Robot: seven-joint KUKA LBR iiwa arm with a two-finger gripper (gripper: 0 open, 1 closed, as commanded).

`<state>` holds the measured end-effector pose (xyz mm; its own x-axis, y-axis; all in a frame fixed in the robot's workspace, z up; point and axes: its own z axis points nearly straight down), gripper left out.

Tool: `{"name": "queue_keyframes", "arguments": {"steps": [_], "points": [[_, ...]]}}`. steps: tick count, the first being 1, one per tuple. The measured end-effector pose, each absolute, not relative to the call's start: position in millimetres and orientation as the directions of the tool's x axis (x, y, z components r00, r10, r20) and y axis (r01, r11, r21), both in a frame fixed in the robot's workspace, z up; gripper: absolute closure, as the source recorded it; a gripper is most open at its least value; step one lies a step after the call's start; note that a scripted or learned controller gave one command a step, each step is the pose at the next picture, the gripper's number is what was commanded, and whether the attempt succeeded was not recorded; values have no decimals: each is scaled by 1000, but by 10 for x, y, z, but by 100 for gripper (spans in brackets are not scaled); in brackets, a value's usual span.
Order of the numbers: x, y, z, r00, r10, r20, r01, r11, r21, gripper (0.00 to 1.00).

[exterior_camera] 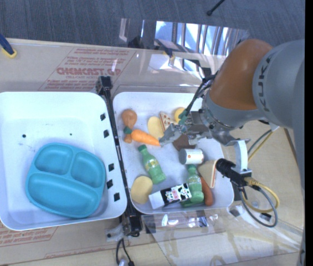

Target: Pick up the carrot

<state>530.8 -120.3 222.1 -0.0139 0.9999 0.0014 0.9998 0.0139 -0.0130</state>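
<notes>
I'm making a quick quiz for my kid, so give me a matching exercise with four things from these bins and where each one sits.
Things:
1. blue plate
2. carrot
3. milk carton
4. gripper

Places:
A. near edge of the right bin
B. left bin
C. just right of the carrot's tip
D. right bin, by its left wall

Pairs: 1-B, 2-D, 3-A, 4-C

Red print reading "CHEMCAST" runs across the brown paper-covered sheet [84, 65] lying on the counter behind the two white bins; the smaller red lines around it are too fine to read. Dark letters "KU" show on the grey arm housing [264, 82] at the right. The small black-and-white carton [173, 195] carries markings that cannot be read.
</notes>
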Motion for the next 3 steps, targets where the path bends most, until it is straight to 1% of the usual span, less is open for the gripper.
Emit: {"name": "queue_keyframes", "arguments": {"steps": [1, 2, 3], "points": [[6071, -1019, 896, -30, 1000, -2, 1000, 30, -4, 0], [6051, -1025, 947, -37, 999, -4, 999, 37, -17, 100], [6184, -1471, 2340, 179, 984, -7, 984, -179, -4, 100]]}}
